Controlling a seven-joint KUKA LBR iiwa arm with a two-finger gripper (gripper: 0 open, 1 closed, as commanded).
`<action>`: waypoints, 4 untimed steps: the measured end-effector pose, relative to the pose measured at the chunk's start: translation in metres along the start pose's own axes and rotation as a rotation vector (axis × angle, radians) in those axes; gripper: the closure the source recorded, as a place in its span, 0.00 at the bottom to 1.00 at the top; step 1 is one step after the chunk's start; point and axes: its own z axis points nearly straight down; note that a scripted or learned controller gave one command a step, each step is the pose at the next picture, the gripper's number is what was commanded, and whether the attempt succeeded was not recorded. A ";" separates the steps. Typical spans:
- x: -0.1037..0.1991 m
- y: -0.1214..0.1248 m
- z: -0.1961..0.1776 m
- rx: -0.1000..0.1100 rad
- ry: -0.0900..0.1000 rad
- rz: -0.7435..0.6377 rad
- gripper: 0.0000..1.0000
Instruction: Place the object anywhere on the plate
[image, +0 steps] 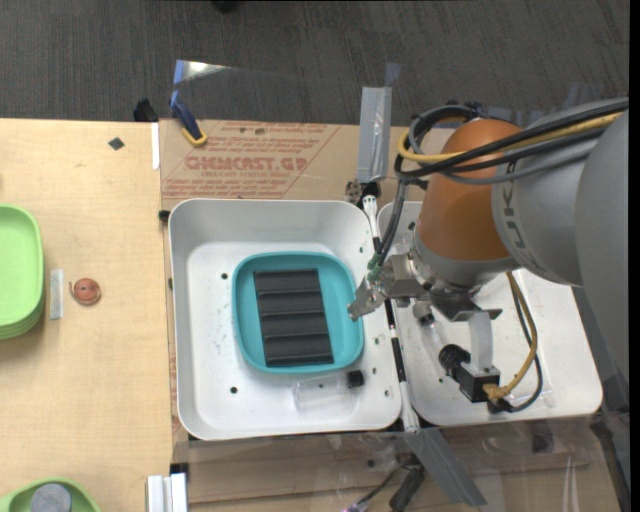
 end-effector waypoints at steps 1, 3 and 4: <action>-0.001 0.000 -0.008 0.002 -0.002 0.000 1.00; 0.060 0.002 0.008 0.001 0.000 -0.103 0.00; 0.006 0.033 0.009 -0.002 -0.001 -0.286 0.00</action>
